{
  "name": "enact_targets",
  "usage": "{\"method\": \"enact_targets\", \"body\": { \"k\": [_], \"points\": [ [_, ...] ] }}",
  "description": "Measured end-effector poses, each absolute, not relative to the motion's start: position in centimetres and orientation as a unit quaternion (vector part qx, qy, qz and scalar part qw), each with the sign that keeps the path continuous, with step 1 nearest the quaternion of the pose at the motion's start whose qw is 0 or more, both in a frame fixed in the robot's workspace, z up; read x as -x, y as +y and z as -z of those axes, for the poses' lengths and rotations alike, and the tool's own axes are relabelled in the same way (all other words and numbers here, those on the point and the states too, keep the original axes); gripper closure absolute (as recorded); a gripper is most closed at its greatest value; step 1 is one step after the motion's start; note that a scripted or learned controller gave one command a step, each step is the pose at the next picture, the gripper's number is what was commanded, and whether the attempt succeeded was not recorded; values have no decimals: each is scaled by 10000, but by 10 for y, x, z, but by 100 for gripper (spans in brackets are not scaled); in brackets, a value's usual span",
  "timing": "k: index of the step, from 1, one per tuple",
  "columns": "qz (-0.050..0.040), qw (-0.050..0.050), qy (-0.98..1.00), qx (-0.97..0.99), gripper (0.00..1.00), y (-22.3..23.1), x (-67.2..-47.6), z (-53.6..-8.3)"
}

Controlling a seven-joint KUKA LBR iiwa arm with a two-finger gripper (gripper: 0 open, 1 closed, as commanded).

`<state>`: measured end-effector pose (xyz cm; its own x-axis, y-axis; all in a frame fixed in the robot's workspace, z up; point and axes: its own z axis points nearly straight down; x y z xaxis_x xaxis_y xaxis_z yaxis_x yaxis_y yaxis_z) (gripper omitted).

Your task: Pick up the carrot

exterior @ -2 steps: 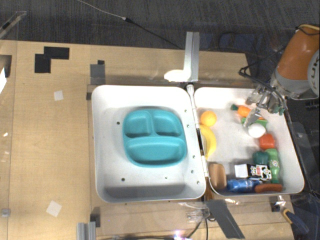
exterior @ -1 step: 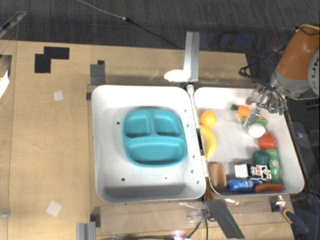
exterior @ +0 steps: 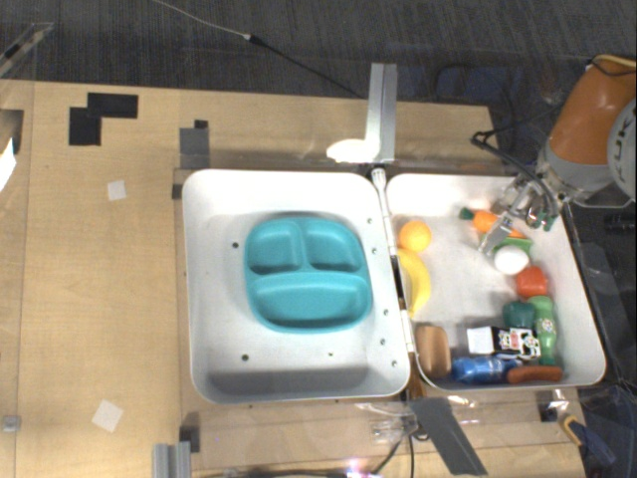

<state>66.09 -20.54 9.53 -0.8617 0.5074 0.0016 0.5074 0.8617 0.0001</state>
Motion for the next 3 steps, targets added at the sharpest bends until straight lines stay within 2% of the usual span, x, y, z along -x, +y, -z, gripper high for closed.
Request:
{"method": "enact_targets", "body": {
  "k": [1,2,3],
  "points": [
    [5,-116,-9570,2899,0,-205,-665,-228],
    [6,-19,-9354,3536,0,-204,-661,-151],
    [-12,12,-9437,3309,0,-161,-658,-87]
  ]
}}
